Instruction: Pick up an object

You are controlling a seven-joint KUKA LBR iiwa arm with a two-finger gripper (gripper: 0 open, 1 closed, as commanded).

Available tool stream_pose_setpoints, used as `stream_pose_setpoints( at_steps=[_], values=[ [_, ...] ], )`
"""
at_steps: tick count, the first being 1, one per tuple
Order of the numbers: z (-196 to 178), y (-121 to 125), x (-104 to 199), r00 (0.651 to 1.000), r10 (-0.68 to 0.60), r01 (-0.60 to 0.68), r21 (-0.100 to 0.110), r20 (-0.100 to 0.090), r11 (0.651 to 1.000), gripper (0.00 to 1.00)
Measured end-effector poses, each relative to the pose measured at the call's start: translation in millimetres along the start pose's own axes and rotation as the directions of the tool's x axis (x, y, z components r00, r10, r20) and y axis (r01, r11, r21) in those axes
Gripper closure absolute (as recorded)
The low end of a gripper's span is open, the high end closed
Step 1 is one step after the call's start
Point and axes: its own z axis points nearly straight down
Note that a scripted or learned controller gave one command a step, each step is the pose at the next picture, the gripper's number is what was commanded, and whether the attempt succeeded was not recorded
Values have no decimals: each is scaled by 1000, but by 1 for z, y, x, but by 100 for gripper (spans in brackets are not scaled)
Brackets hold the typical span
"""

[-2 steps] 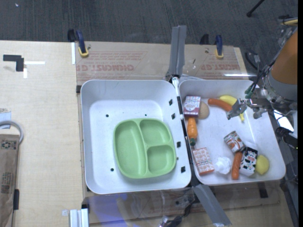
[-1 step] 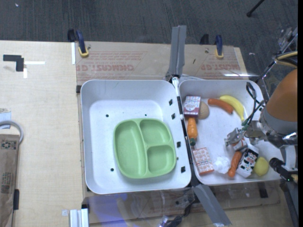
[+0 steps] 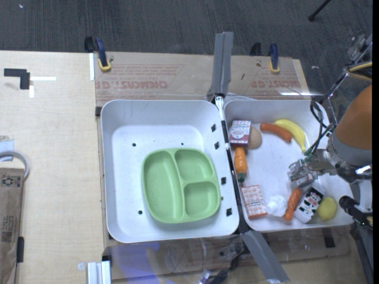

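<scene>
My gripper [image 3: 301, 174] hangs low over the right bin [image 3: 269, 112], near its right side, and nothing shows in its grasp. Just below it lie an orange carrot [image 3: 292, 203], a black-and-white carton [image 3: 309, 205] and a yellow lemon [image 3: 327, 208]. A banana [image 3: 294, 132] and an orange sausage-shaped piece [image 3: 276, 130] lie above it toward the bin's back. At the bin's left side are a red box [image 3: 240, 132], a brown potato [image 3: 255, 138], a second carrot [image 3: 240, 160], a small red packet [image 3: 253, 200] and a white lump [image 3: 276, 205].
The left bin [image 3: 118, 158] holds a green divided plate [image 3: 180, 185]. A grey divider bar [image 3: 222, 64] runs between the bins at the back. Clamps [image 3: 103, 61] pin cardboard behind the bins. The grey arm with its orange band [image 3: 357, 123] fills the right edge.
</scene>
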Motion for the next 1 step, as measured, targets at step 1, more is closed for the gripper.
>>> stream_pose_setpoints(
  at_steps=[1],
  values=[
    [-119,53,48,1000,8,-8,-1,2,1000,100]
  ],
)
